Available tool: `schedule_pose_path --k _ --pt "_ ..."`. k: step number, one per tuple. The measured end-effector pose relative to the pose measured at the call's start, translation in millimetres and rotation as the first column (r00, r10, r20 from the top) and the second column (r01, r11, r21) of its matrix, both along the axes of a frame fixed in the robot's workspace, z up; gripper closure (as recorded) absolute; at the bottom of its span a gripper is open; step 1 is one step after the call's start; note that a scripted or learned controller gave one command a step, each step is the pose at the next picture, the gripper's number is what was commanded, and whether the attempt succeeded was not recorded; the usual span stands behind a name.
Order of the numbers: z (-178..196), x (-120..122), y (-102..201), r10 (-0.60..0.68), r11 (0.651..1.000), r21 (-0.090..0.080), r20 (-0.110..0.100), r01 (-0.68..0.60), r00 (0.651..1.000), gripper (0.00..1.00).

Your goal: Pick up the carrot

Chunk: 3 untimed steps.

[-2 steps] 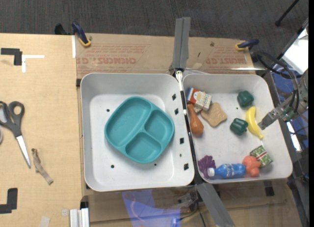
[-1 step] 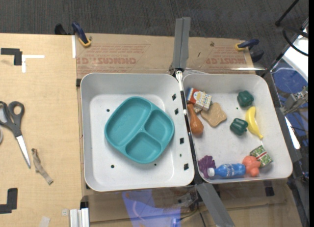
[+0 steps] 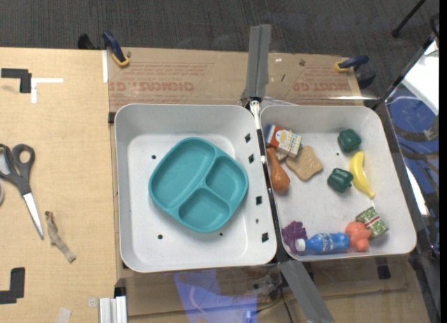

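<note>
Carrot (image 3: 360, 236) in right bin (image 3: 391, 140)

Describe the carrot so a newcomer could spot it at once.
Look in the right-hand white bin, along its left wall beside the divider between the two bins. The carrot lies there lengthwise, just left of the toast slice and below the small carton. It is the only long, tapering orange-brown piece.
</note>
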State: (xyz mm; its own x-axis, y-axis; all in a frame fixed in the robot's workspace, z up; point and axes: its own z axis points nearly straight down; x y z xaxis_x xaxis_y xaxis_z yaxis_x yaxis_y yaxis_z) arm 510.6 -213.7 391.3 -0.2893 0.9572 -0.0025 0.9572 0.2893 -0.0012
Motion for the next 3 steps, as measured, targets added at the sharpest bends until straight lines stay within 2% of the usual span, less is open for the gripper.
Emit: schedule_pose_path --k 1,2,3 --pt "39.8 62.9 -8.1 0.318 0.948 -0.001 0.001 -0.318 0.948 1.0" --pt "-21.5 -0.1 -8.6 0.636 0.772 0.002 0.0 -0.636 0.772 1.0" --pt "36.3 41.2 -7.6 0.867 0.498 -0.003 0.001 -0.867 0.498 1.0"
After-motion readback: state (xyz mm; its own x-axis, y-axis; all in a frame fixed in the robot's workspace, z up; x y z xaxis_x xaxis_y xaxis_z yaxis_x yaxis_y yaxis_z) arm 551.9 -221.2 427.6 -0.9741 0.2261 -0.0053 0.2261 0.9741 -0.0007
